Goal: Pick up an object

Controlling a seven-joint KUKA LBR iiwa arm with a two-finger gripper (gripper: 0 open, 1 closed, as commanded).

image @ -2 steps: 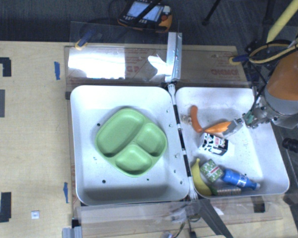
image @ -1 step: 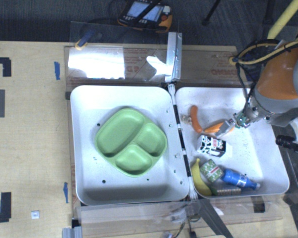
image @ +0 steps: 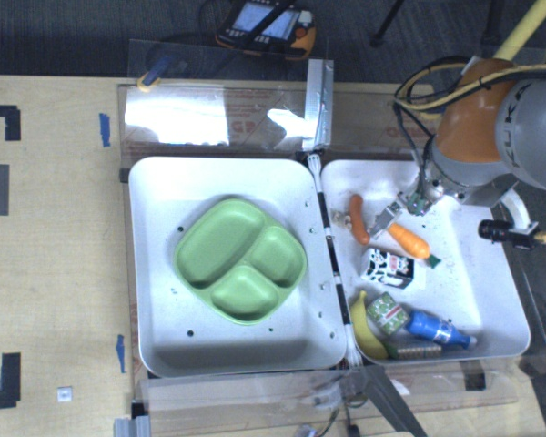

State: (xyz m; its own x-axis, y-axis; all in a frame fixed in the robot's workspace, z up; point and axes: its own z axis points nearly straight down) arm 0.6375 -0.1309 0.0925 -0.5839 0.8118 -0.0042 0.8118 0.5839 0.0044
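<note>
Partly hidden banana under bottle.

Your grey, rounded metal arm carries a glossy orange band above the wrist. Looped yellow and black cables trail across that band. Below it you'll see a small silver two-finger gripper (its base shows a greenish patch), much slimmer than the bulky housing.

arm cut off at right edge, banana partly hidden by bottle
</note>
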